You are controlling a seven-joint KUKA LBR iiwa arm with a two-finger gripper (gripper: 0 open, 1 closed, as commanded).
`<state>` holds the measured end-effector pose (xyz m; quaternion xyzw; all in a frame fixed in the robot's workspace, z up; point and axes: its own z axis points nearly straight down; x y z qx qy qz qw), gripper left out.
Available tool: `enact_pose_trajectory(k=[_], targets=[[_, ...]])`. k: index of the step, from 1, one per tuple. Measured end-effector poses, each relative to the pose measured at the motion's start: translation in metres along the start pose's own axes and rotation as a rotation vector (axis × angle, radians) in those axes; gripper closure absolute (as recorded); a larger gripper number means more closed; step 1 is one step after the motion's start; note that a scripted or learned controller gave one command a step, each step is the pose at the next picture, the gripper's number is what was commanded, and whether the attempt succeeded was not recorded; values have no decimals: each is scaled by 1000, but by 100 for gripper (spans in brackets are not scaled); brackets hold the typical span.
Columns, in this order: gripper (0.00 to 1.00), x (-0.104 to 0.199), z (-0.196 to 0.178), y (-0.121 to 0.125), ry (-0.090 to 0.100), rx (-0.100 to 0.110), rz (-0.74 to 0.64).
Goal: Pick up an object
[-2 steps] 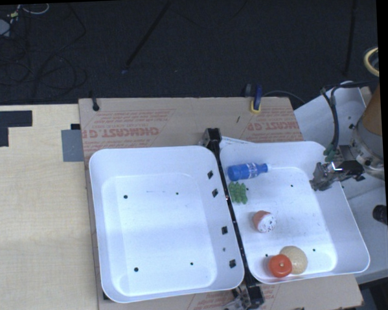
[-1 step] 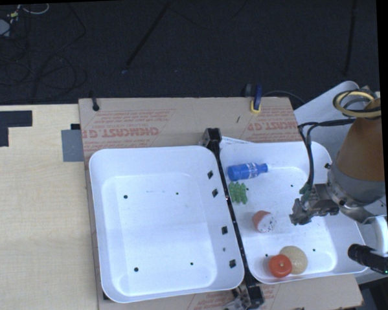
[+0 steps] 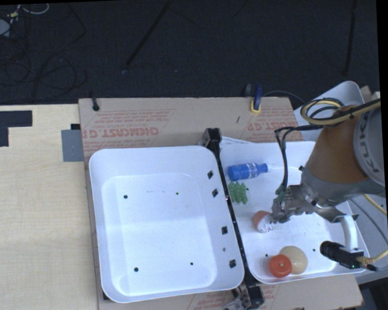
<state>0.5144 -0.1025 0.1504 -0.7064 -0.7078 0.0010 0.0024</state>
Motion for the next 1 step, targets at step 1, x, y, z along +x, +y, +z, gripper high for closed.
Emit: enact_pose_trajectory(k=[1], targets=[[100,-2,-12,-2,0,2,3]])
